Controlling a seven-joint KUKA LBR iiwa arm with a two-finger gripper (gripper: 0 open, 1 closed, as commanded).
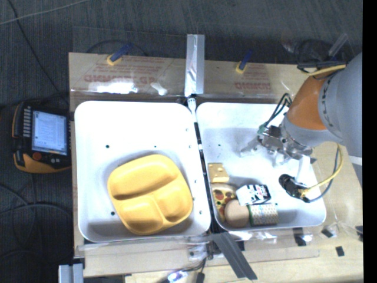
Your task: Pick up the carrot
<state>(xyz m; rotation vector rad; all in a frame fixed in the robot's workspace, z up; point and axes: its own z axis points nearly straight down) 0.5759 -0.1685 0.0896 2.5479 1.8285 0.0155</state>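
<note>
Clutter sits in the near left corner of the right-hand shallow white plastic bin. There is a rounded tan lump touching a short cylindrical can with a silvery patterned label. Just behind them lie a small black-and-white carton and a flat reddish-orange piece with dark spots. A pale yellow wedge-like block lies against the bin's left wall. Which of these, if any, is the carrot cannot be told at this sharpness.

In the left-hand white bin a yellow divided plastic plate lies flat toward the near side.

Farther back in the right bin, the two-finger metal gripper hangs over bare white floor, well apart from the corner cluster. Nothing is seen in its grasp, and whether it is open or closed cannot be told. A black plug on a yellow cable dangles just nearer than it. The grey arm with its orange band reaches in from the right.

To the left of the bench lies a black and orange handheld controller with a lit screen. At the far edge, a silver strip of tape runs along the seam between the bins, flanked by two small blue-and-yellow clips.
</note>
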